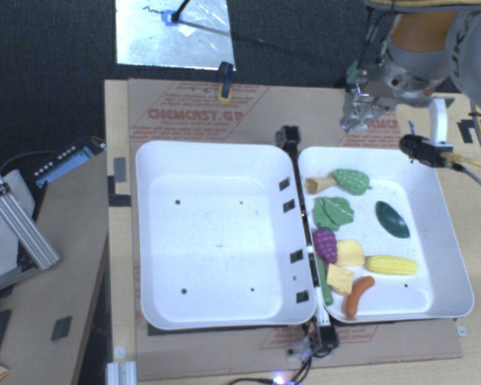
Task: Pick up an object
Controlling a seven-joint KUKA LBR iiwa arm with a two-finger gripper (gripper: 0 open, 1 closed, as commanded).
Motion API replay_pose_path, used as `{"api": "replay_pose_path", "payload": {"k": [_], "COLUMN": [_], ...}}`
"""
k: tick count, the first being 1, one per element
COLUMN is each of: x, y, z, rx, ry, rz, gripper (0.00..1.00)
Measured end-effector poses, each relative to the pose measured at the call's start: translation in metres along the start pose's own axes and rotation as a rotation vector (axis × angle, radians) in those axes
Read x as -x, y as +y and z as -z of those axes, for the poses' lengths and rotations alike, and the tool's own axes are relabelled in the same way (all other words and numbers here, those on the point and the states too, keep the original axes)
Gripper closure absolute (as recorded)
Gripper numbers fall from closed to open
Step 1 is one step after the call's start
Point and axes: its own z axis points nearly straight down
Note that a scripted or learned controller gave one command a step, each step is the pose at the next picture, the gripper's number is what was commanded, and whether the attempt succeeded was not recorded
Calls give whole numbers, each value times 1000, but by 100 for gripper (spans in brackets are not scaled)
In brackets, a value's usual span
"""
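— Where do the toys lie?
— All below the gripper: a green leafy piece nearest it, a dark green oval, purple grapes, corn, a sausage farthest.

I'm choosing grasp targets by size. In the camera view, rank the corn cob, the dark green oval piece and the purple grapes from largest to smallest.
1. corn cob, the longest
2. dark green oval piece
3. purple grapes
The last two look close, so their order is unsure.
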Motion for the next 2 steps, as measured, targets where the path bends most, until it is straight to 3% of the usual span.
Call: {"api": "replay_pose_path", "payload": {"k": [1, 2], "x": [-64, -100], "y": [1, 1], "z": [164, 248], "rx": [17, 8], "ry": [2, 1], "rz": [4, 1], "gripper": [100, 100]}}
